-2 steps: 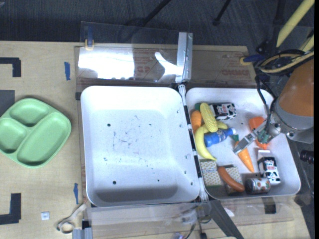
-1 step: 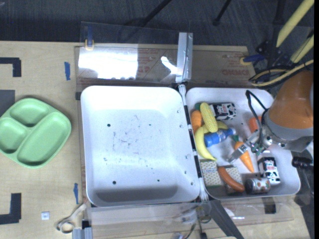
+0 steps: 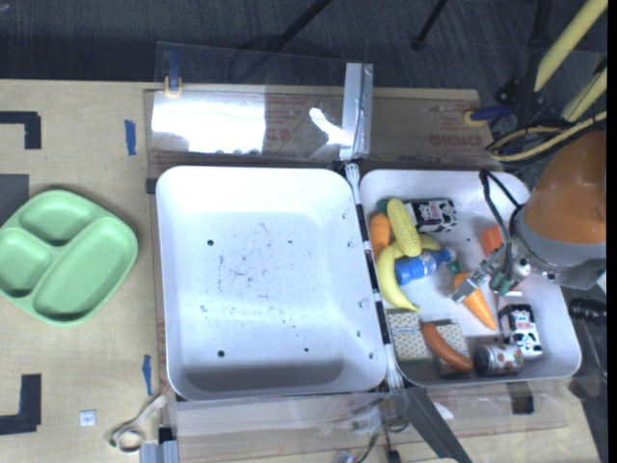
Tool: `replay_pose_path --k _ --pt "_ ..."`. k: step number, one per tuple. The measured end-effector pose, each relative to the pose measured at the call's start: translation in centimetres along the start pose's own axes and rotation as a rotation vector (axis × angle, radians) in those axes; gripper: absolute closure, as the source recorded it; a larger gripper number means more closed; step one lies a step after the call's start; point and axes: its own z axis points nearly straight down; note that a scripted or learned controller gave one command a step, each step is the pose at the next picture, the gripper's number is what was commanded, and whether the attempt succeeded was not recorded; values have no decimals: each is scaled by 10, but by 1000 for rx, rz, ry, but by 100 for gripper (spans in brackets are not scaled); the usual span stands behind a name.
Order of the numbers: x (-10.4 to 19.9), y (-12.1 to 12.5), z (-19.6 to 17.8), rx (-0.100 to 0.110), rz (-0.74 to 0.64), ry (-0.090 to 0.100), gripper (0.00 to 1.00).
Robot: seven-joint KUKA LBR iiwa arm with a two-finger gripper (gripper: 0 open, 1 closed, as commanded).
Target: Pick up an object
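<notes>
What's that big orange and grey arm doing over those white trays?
It is a robot arm trying to pick up one of the toy foods. Its hand is down in the right tray, just above a toy carrot, with a banana, corn cob and can lying around it. The left tray holds no toys.

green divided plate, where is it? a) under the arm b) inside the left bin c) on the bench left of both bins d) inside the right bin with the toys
c: the green divided plate sits on the bench, left of the left bin, apart from it.
</notes>
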Motion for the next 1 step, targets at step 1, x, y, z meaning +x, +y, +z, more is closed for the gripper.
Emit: replay_pose_path --k 1 --pt "0 0 0 0 0 0 0"
